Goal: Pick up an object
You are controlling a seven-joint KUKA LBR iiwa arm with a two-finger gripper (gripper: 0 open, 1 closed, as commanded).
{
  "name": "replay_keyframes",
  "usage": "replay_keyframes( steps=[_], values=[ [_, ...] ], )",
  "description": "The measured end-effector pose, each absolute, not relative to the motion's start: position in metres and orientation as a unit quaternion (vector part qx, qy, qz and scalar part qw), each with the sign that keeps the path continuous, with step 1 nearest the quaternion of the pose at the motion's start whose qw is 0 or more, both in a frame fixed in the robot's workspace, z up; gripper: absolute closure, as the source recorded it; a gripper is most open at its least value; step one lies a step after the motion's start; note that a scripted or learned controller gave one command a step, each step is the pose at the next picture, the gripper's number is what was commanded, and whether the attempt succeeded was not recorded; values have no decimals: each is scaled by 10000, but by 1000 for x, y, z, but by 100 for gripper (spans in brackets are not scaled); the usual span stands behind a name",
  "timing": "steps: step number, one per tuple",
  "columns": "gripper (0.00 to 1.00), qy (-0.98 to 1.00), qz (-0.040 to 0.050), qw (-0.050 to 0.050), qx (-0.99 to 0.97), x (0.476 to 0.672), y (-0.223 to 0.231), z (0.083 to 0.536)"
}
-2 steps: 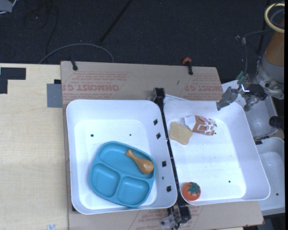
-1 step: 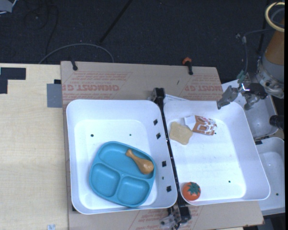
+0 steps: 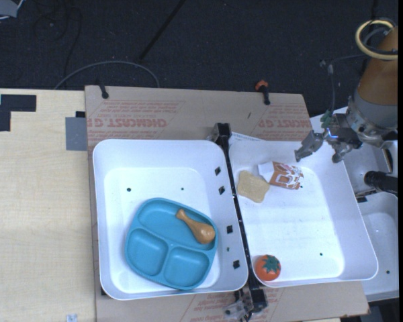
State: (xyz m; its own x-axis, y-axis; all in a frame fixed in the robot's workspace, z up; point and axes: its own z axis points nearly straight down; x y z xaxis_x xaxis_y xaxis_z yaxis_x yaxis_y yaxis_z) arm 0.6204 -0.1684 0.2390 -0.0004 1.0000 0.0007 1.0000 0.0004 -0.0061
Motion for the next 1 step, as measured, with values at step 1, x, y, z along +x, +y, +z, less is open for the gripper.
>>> replay_keyframes(
  steps=[1],
  values=[
    [0,-7069,22,32,-7073,613,-175,186]
  ],
)
